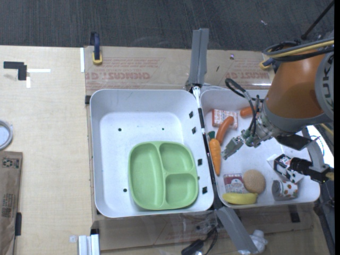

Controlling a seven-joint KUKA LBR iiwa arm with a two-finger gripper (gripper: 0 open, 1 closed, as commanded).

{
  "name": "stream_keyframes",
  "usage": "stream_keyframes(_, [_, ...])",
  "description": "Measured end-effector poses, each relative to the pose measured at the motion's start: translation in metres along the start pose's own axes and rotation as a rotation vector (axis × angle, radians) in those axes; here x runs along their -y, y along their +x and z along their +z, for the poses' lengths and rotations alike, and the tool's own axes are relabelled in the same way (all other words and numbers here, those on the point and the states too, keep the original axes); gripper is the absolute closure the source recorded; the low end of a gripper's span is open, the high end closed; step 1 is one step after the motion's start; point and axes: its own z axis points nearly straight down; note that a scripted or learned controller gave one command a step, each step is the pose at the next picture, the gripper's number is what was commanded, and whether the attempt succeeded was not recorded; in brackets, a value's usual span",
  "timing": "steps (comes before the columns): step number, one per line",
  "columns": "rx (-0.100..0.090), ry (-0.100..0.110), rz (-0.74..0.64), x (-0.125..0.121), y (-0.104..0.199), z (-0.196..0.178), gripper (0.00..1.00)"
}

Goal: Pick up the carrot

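Nearest the camera, along the right bin's (313, 195) six o'clock wall, lie a banana (239, 198), a small red-and-white pack (234, 183) and a round bun (254, 181), with a spotted cup (285, 189) off at four o'clock. In the left bin (106, 142), a green plate (163, 175) sits toward five o'clock. The carrot (214, 155) lies at nine o'clock in the right bin, hard against the divider, leaf end at twelve. Just beside it at three o'clock hang the jaws (231, 147), slightly parted and grasping nothing, apart from the carrot. Farther back, a sausage (224, 129) leans across a red carton (223, 117). The arm's orange band (295, 86) looms at two o'clock over the worktop (42, 121).
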Motion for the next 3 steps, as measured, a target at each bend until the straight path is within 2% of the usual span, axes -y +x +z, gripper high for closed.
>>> stream_keyframes(1, [0.002,-0.001,-0.182,-0.062,0.026,0.000,0.00])
stream_keyframes(2, [0.002,0.001,-0.424,-0.122,0.144,0.046,0.00])
stream_keyframes(3, [0.005,-0.001,-0.444,-0.096,0.091,-0.088,0.00])
